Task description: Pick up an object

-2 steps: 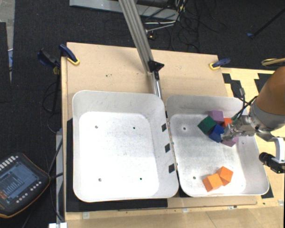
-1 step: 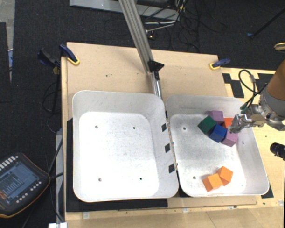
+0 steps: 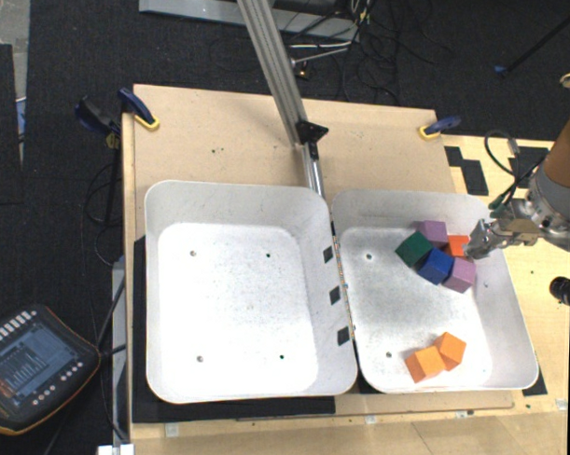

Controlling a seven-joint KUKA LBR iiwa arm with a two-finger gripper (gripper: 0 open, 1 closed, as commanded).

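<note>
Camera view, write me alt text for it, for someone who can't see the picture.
A grey robot arm reaches in from the right, its gripper at a cluster of purple, green, blue and orange blocks in the right bin. Two orange blocks lie nearer that bin's front, and the left bin sits beside it.

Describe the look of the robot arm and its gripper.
The grey arm enters at the right edge, rounded, with an orange band above the wrist. Black cables loop beside it. The metallic silver-grey gripper is small and blocky; finer details are too small to tell.
</note>
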